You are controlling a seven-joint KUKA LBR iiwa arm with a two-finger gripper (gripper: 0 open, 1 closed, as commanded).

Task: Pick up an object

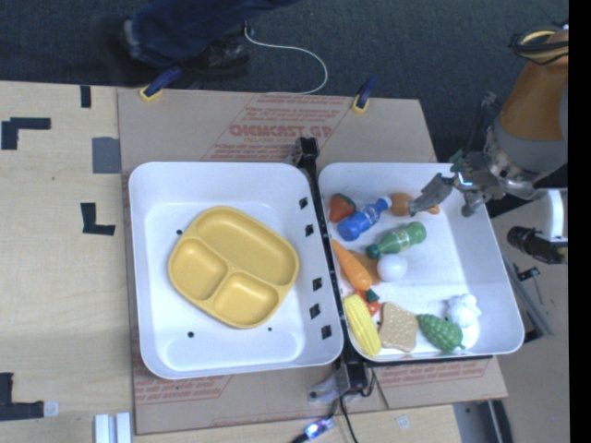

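Gripper (450,195) hovering open, holding nothing, at right bin's (489,247) far-right; green bottle (399,239) lying just left and nearer, long axis slanting toward it.

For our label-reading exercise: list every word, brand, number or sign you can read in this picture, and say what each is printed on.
Red printing on the cardboard sheet under the bins: too blurred to read with any certainty.
Blue bottle and green bottle: any labels are too small to read.
No other text can be read.

The arm (540,100) is cut off by the right edge; its gripper (450,195) looks blurred
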